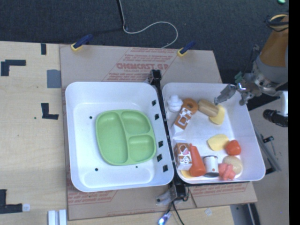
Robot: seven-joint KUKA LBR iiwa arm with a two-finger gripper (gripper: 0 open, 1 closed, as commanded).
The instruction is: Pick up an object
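On the bench, a cardboard sheet (136, 64) is laid under both bins and is pinned at its far edge by two blue-and-yellow clamps (82, 41). A thin cable (150, 29) is looped on the dark floor beyond it.

The left bin (70, 125) is taken up by a green divided plate (125, 137), set flat near its centre.

The right bin (253, 139) is crowded with small objects. Towards 10 o'clock of this bin, a small white object (174, 102) is seen against the wall shared with the left bin, with an orange-and-white carton (185, 114) lying tilted just beside it. Towards 7 o'clock, a second printed carton (183, 154) is laid touching a red bottle (197, 165), and a small black-and-white can (211, 163) is placed just at the bottle's 3 o'clock side. Near 12 o'clock, a tan roll (206, 108) is found touching a pale yellow piece (217, 117). Near the centre, a yellow lump (217, 142) is set, with a red tomato-like ball (233, 147) just at its 3 o'clock side. Towards 5 o'clock, a peach-coloured round item (233, 163) and a pink piece (226, 172) are packed together against the near wall.

The gripper (231, 101) is held above the bin's 1 o'clock corner, at the 2 o'clock side of the tan roll. Its fingers are seen spread apart, and nothing is held between them. The arm's orange band (274, 46) is seen at the right edge.
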